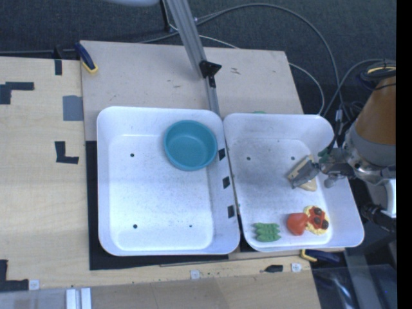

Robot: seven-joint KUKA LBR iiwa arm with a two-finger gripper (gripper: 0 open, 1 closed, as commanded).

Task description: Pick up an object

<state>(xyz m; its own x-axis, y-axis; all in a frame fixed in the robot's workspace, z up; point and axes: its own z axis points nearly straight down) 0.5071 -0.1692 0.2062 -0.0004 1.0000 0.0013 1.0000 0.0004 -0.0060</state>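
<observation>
My gripper (301,174) reaches in from the right and hangs low over the right bin (270,140), near its right wall. Just beneath its tip lies a small beige object (309,185), partly hidden by the gripper. Whether the gripper touches it is unclear. Near the right bin's front edge lie a red toy tomato (297,224), a yellow piece with red and dark spots (317,219) touching it, and a green leafy toy (266,232). A blue bowl (190,145) stands upright at the back of the left bin (129,192).
The grey arm with its orange band (380,118) fills the right side beyond the bin. A metal pole (193,37) slants down to the gap between the bins. Cables (309,76) run behind the right bin.
</observation>
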